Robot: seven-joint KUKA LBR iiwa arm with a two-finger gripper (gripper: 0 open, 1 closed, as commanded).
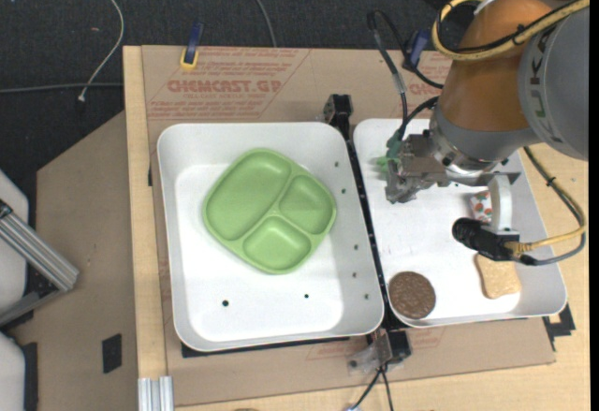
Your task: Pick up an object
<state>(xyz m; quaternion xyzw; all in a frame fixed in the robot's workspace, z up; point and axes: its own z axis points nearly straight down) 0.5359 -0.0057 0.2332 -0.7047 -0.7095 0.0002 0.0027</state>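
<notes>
The gripper [404, 183] hangs over the right bin [412, 241]; its opening cannot be judged. A brown disc [412, 295] and tan biscuit [497, 279] lie there; the left bin [187, 306] holds a green divided plate [270, 210].

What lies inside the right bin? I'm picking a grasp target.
The right bin holds a brown round disc and a tan toast-shaped piece near its front. The arm and gripper cover its back part.

The scene is evenly and brightly lit from overhead; soft shadows are cast, and slight blur is seen throughout.
</notes>
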